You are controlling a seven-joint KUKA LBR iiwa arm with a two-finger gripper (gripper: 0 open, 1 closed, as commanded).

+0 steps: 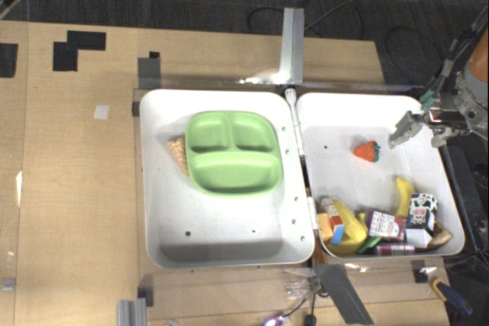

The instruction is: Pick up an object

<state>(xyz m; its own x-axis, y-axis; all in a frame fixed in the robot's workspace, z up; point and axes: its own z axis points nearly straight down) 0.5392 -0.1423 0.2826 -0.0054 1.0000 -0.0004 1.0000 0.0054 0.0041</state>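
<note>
Several small objects lie in the right bin, none of them between the gripper's fingers. Nearest the gripper is a red strawberry with a green cap, alone on the bin floor toward the far edge, well apart from the rest. A yellow banana lies by the right wall, further toward the near edge. Just beside it sits a black-and-white carton. Along the near edge things crowd together: a yellow corn cob, a small printed box touching it, an orange block by the near left corner, and a brown piece in the near right corner.

Over the far right corner of this bin the gripper hangs with its two fingers spread apart, grasping nothing; one grey finger slants down toward the bin floor, clear of the strawberry.

In the left bin a green divided plate rests toward the far edge, with a tan waffle-like piece touching its left rim. Both bins stand side by side on the wooden bench.
</note>
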